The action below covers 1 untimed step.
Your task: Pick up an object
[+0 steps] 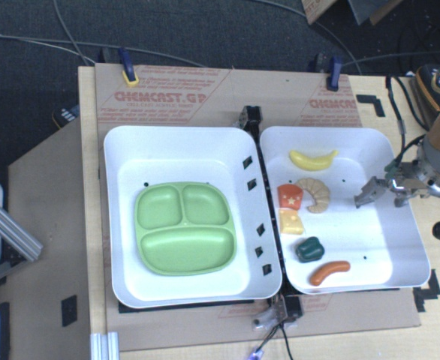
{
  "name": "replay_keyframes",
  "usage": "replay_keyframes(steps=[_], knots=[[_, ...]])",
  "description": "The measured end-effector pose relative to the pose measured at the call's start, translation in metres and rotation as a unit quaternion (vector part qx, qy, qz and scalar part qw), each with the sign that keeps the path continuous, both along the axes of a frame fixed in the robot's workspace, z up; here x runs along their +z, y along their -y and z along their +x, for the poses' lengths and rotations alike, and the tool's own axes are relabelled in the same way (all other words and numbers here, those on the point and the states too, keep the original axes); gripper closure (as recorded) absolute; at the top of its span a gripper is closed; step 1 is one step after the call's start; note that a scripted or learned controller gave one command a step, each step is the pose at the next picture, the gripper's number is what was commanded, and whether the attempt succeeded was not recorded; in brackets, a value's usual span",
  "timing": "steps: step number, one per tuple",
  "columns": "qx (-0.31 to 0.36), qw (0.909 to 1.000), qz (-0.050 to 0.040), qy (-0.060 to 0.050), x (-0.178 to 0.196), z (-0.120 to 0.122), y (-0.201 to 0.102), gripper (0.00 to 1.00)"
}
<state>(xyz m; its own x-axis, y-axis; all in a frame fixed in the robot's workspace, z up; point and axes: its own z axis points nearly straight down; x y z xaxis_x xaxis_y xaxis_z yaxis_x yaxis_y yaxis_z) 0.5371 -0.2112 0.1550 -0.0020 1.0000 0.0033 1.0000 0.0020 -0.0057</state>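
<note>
Two white bins are seen side by side on the bench. A green tray (184, 227) with three parts is laid in the left bin (122, 201). Six small toy foods are spread in the right bin (400, 253): a yellow banana (312, 158), a tan croissant (315, 192), a red block (290, 196), a yellow piece (291, 221), a dark green pepper (308, 249) and an orange-red sausage (330, 271). The gripper (378, 190) is held over the right side of the right bin, well apart from the foods. Nothing is seen between its fingers, so no food is held; whether the claw is wide or narrow cannot be told, as it is too small and dark. No food has been picked yet, so the step in hand is judged to be the reach. One food must be chosen next. The croissant is nearest, and the claw would need to be moved left, brought down over it, and closed on it. The red block is touching the croissant, so it could be bumped.
</note>
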Motion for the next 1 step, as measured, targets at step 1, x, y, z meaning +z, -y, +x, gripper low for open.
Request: replay_keyframes(steps=[1], knots=[[0.0, 1.0, 0.0001, 0.0, -0.0491, 0.0023, -0.01, 0.0]])
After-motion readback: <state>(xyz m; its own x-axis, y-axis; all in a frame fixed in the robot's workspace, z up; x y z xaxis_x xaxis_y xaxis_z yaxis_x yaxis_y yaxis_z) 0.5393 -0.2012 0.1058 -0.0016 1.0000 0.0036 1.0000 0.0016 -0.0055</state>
